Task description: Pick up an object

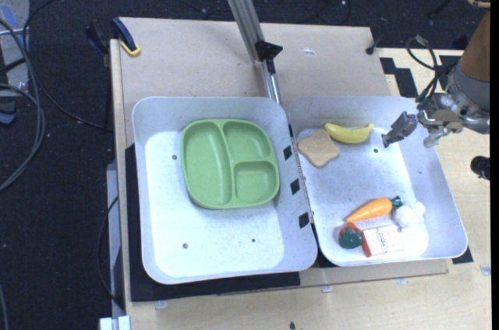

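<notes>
The right bin (pixel 355 176) holds a yellow banana (pixel 348 133) and a tan bread slice (pixel 317 149) near its far left corner. Along its near edge lie an orange carrot (pixel 370 209), a red and white carton (pixel 383 241), a small green and red piece (pixel 351 236) and a white lump (pixel 407 216). My gripper (pixel 412 135) hangs over the bin's far right edge, to the right of the banana. It is open, with nothing between its fingers.
A green divided plate (pixel 231 163) lies in the left bin (pixel 164 243). A grey metal pole (pixel 242 1) slants down to the bench behind the bins. The raised wall between the bins runs just left of the bread.
</notes>
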Controlling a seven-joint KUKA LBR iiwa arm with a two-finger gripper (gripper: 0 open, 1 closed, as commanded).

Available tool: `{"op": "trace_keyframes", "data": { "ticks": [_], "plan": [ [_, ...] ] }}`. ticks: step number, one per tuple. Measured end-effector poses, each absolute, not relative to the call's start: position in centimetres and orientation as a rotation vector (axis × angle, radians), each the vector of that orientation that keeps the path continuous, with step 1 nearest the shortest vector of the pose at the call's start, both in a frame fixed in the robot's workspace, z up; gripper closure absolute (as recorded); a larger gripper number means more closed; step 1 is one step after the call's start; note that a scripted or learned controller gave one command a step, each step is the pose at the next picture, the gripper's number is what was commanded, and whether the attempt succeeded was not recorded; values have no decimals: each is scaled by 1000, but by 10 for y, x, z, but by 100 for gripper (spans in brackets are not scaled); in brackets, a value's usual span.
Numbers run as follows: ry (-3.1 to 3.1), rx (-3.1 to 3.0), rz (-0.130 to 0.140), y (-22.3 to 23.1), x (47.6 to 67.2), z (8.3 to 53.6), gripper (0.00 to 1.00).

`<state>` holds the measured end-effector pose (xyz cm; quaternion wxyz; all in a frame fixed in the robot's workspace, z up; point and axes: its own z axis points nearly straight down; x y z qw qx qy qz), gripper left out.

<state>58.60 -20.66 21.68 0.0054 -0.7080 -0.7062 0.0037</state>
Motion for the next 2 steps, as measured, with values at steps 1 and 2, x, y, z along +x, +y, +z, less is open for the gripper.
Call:
{"op": "trace_keyframes", "data": {
  "ticks": [1, 2],
  "plan": [
    [-2223, -2221, 0, -206, 589, 225, 0],
    [-2219, -2218, 4, -202, 587, 161, 0]
  ]
}}
